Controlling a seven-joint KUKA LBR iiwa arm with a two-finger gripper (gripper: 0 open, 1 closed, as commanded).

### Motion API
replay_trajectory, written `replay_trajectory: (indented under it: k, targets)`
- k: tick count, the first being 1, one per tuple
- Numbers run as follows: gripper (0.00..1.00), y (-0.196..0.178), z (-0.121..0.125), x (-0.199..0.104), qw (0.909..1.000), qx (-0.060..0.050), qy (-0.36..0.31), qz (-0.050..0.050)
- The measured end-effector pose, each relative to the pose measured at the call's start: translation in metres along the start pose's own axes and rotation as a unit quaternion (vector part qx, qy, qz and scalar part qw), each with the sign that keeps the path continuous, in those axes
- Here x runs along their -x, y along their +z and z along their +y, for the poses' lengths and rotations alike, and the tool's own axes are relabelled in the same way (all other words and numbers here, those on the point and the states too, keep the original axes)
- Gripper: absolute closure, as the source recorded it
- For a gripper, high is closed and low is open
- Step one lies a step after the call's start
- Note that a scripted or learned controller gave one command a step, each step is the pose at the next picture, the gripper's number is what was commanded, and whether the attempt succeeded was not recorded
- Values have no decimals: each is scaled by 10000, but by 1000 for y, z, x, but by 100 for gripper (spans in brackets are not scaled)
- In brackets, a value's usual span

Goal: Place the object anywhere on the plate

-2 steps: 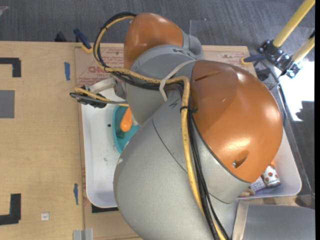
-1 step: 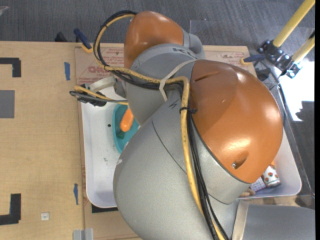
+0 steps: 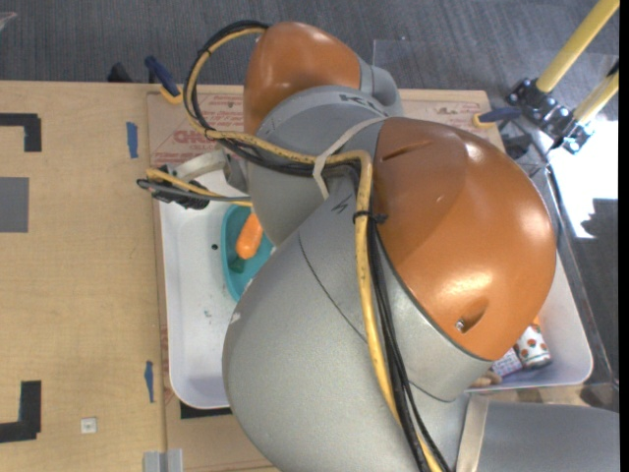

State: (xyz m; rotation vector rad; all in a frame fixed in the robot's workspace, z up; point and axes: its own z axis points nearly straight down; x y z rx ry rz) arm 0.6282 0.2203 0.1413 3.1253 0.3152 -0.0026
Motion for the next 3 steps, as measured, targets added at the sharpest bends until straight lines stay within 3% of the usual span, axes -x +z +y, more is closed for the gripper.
replay_trajectory:
  k: [3]
  targets:
    - [0,0,0,0,10000,0,0,0]
